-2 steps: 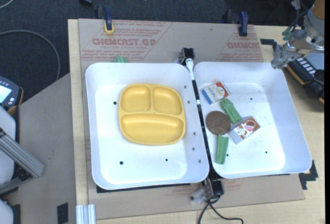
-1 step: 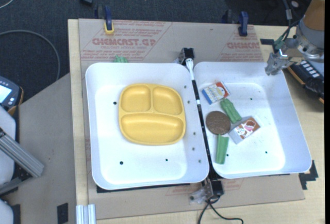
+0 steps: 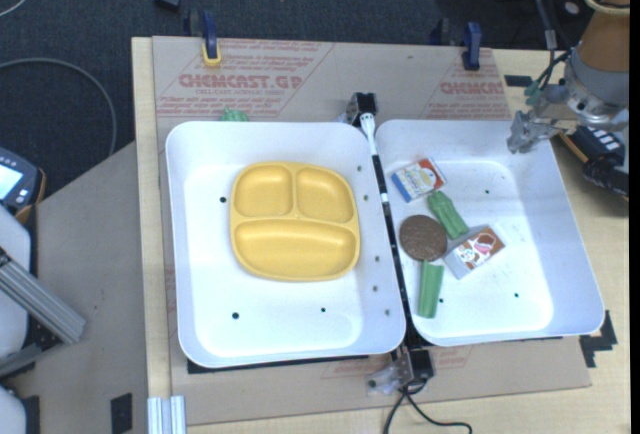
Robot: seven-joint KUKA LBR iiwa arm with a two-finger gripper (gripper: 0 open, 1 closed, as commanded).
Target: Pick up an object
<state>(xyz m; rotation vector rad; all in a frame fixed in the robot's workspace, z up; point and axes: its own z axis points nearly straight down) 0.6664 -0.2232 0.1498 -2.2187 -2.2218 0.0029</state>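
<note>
The right bin (image 3: 520,222) holds a small blue and white packet (image 3: 416,179), a brown round disc (image 3: 424,237), a green stick (image 3: 447,214) above it, another green stick (image 3: 430,289) below it, and a grey packet with a red and white label (image 3: 473,250). These lie clustered in the bin's left half. My gripper (image 3: 523,130) hangs over the bin's far right corner, well away from the objects, with nothing seen between its fingers.
The left bin (image 3: 200,222) carries a yellow divided plate (image 3: 295,221). Blue clamps (image 3: 209,37) (image 3: 471,44) hold the cardboard board at the back. The arm's orange band (image 3: 606,42) sits at the right edge.
</note>
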